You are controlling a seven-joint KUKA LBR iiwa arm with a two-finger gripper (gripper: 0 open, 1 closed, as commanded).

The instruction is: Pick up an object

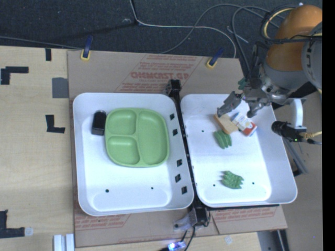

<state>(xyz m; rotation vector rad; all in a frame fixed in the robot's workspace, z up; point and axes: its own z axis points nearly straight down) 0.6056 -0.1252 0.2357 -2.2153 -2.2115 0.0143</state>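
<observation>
My gripper [242, 111] hangs over the far part of the right bin [272, 161], fingers spread and open. Just below it lie a tan block [225, 123] and a small white and red packet [246, 126], side by side; nothing sits between the fingers. A small green piece [223, 139] lies just in front of the tan block. A leafy green toy [232, 180] rests near the bin's front. In the left bin [89, 182] lie a green divided plate [137, 137] and a black object [98, 122] at its left.
A black hinge strip [180, 150] runs between the two bins. The grey arm with its orange band [298, 25] comes in from the upper right, with cables [225, 20] trailing behind the bench. Yellow clamps [212, 61] hold the cardboard base.
</observation>
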